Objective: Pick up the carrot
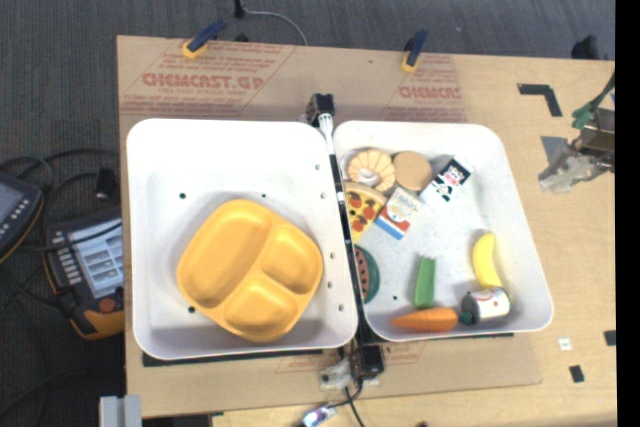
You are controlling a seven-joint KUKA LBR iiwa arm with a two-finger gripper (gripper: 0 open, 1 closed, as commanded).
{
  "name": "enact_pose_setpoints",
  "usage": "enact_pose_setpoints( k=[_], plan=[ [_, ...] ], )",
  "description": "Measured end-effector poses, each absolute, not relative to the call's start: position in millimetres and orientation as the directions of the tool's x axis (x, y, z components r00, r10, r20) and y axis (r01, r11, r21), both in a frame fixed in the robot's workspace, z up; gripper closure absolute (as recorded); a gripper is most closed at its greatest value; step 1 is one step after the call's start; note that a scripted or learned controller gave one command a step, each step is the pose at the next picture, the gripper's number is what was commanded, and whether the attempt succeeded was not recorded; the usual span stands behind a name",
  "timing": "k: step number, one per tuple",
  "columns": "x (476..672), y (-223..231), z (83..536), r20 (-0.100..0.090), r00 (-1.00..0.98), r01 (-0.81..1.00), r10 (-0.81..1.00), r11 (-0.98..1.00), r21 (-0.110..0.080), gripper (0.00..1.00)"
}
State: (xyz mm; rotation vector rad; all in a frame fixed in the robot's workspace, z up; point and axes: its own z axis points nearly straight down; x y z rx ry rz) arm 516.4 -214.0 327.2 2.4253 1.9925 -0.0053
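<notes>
Camera view: carrot (424, 320) at right bin's (520, 215) near wall, green block (426, 281) behind, can (486, 306) touching.

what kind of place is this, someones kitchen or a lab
Most likely a robotics lab, not a kitchen: two white bins sit on a board clamped to a bench, toy food such as the carrot fills the right bin, and a control pendant lies on grey carpet.

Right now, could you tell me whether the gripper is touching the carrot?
Apart. The camera view shows the gripper outside the right bin, over the bench, while the carrot lies at the bin's near wall.
</notes>
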Motion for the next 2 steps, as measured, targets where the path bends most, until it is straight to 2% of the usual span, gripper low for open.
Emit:
enact_pose_setpoints(
  k=[1,2],
  plan=[
    [491.9,-146,239,0.000,-0.186,0.983,0.983,0.186,-0.001,1.00],
    [483.8,-186,314,-0.002,0.124,0.992,0.992,-0.124,0.000,1.00]
  ],
)
